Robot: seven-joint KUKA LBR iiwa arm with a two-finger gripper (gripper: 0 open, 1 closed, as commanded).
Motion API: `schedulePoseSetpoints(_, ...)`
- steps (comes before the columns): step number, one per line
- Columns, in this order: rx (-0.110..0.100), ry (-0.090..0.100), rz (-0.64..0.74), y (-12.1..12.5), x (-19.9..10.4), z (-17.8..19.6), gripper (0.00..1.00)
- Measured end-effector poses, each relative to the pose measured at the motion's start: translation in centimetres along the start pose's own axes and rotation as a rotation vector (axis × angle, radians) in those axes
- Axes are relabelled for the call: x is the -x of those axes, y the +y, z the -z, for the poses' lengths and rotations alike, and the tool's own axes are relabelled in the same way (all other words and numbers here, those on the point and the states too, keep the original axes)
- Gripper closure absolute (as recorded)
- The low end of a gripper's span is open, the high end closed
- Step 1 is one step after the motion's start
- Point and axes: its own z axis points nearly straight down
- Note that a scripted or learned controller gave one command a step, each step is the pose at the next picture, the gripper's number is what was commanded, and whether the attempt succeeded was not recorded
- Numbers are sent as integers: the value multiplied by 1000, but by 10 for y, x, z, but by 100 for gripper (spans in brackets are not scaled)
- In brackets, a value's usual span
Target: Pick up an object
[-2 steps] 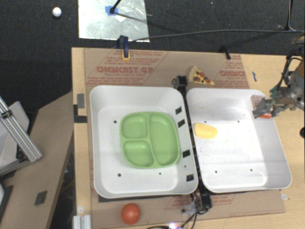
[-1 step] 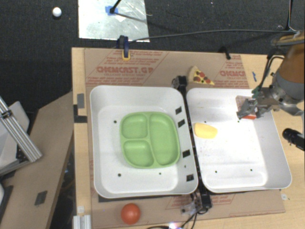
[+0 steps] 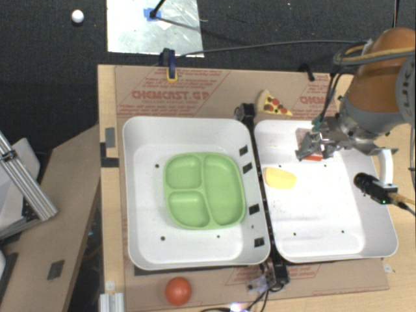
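Observation:
My gripper [image 3: 310, 148] hangs over the back left part of the right bin [image 3: 338, 239]. A small red-orange thing [image 3: 315, 156] shows right at its tip, partly hidden by it; whether it is held is unclear. A flat yellow piece [image 3: 279, 178] lies on the bin floor, just in front and to the left of the gripper, apart from it. In the left bin [image 3: 140, 239] sits a green divided plate [image 3: 203, 189], nothing on it.
A toy pizza slice [image 3: 274, 103] lies on the board behind the right bin, outside it. A red ball [image 3: 177, 290] rests on the board in front of the left bin. Black clips line the wall between the two bins.

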Motion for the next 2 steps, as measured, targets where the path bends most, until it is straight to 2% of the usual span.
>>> schedulePoseSetpoints(2,0,0,0,-1,-103,1,100)
